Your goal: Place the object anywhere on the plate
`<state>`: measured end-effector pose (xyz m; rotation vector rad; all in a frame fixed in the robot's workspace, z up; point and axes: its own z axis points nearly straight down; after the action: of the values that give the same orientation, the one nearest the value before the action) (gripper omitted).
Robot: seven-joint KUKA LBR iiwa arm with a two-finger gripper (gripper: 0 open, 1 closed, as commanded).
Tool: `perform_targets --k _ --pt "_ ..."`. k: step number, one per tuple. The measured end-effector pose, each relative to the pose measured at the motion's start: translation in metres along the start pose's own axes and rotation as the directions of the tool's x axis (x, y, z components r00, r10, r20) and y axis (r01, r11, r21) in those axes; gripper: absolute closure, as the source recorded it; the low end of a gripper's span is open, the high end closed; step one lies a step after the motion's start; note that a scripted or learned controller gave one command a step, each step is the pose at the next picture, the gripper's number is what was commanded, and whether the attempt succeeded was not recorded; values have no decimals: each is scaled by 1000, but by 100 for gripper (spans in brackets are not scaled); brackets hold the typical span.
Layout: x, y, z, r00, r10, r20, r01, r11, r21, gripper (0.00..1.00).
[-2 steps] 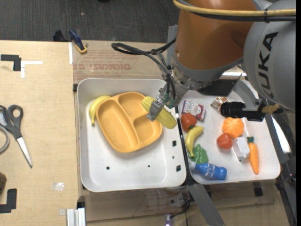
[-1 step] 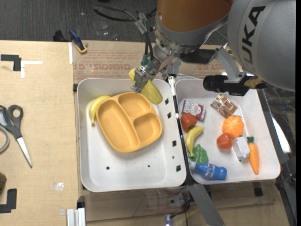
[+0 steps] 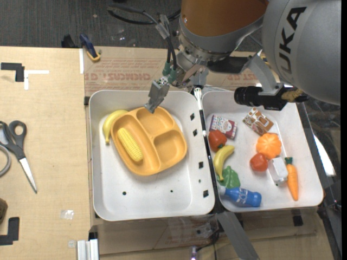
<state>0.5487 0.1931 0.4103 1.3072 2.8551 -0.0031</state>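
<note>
An orange divided plate (image 3: 162, 145) lies in the left bin (image 3: 152, 199). A yellow corn cob (image 3: 130, 144) rests in the plate's left compartment. A yellow banana (image 3: 110, 123) curves along the plate's upper-left rim, on the bin floor. My gripper (image 3: 155, 97) hangs over the plate's far rim, above and to the right of the corn, pointing down at a slant. Nothing is visible in it.
The right bin (image 3: 312, 199) holds several items: a red-and-white packet (image 3: 223, 126), a small banana (image 3: 223, 158), a blue bottle (image 3: 244, 197), an orange (image 3: 268, 144), a carrot (image 3: 293, 182). Scissors (image 3: 19, 150) lie on the bench at left.
</note>
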Motion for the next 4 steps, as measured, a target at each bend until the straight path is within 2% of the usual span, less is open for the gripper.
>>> perform_targets --k 1,2,3,4 --pt "-1 1 -8 1000 -1 3 1 1000 1 100" --pt "59 -36 49 992 -124 -2 124 992 1 100" --pt "40 4 5 999 -53 0 53 999 0 100" --pt "55 -22 125 996 -86 -2 86 996 2 100"
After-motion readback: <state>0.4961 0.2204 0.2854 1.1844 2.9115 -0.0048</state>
